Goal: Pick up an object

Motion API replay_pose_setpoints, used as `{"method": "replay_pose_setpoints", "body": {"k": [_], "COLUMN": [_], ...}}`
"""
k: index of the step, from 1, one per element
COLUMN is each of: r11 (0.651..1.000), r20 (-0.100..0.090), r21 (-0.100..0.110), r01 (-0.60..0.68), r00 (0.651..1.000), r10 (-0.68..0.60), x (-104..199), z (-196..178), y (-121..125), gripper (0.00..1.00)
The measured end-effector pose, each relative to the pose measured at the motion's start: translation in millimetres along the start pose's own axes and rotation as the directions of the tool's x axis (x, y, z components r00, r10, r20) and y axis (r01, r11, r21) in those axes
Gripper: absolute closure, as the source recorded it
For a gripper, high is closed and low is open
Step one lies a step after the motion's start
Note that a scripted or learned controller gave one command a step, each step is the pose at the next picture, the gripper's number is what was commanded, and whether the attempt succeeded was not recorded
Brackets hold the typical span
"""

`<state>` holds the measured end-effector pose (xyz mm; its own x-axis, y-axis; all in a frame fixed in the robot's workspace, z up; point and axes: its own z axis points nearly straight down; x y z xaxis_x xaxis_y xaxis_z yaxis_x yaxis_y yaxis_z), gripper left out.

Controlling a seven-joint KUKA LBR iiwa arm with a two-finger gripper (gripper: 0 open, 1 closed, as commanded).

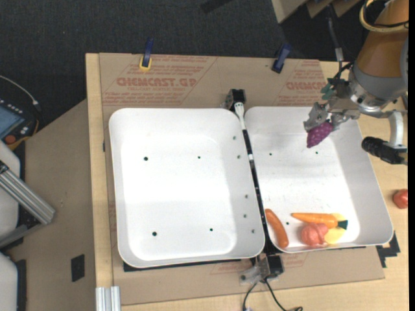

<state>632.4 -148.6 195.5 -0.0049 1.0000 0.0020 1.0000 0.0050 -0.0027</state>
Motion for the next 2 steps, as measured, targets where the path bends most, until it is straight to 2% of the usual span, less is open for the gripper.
{"method": "replay_pose_setpoints", "body": {"k": [1, 2], "r11": [1.0, 1.0], "r20": [0.001, -0.003], "r21": [-0.007, -0.001], "r01": [0.0, 0.005], "r00": [1.0, 1.0], "r10": [0.0, -0.005], "x": [61.5, 154.3], "z": [-27.2, -66.7], "y": [3.5, -63.3], "gripper": [1.0, 1.0]}}
